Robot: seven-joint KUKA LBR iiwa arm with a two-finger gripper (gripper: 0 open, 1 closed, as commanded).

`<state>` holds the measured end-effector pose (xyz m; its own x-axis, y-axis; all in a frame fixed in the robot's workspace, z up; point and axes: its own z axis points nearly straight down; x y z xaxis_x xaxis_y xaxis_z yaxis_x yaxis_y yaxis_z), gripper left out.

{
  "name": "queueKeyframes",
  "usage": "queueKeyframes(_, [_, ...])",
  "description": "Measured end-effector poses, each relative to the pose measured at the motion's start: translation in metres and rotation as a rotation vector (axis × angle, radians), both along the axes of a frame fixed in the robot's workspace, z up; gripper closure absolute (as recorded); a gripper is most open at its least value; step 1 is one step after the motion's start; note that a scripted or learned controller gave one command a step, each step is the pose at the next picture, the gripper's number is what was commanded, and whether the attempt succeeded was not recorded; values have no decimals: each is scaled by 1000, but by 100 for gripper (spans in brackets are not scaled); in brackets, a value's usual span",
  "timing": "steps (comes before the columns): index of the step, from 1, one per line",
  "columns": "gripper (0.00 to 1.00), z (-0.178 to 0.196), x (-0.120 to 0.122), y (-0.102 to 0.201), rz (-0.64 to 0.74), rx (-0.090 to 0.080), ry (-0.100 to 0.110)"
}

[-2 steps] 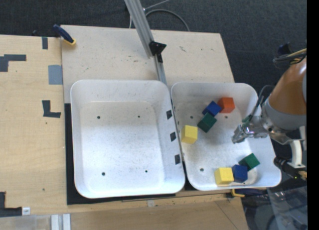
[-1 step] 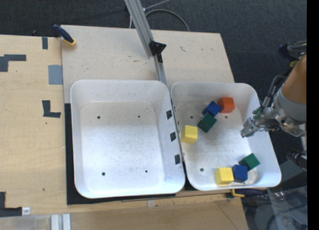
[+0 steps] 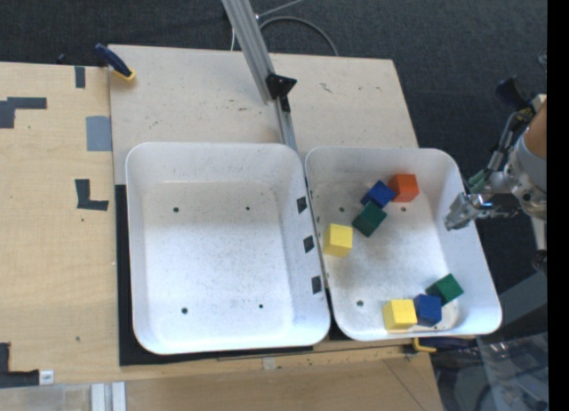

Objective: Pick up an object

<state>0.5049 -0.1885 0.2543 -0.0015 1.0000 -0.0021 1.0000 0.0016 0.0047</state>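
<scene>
Desk [image 3: 222, 98] carries two white bins: left bin [image 3: 142, 178], right bin [image 3: 467, 258] with all the blocks. Gripper [image 3: 464, 212] sits at right bin's right rim, nothing visibly held; can't tell how it's set. Best pick, I'd say: lone yellow block [image 3: 339, 239] by the left wall, clear on most sides. Orange [image 3: 404, 187], blue [image 3: 380, 194], green [image 3: 369, 219] touch; corner group [image 3: 425, 304] is crowded. Centre over it, descend straight.

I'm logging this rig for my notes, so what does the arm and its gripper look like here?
At the view's right edge, the grey metallic gripper has slim silvery fingers, with a small green part and thin cables or rods running up behind it. The arm's orange band peeks in above.
</scene>
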Motion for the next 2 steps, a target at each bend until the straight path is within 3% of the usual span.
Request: queueKeyframes(2, [100, -5, 27, 110, 0, 2, 6])
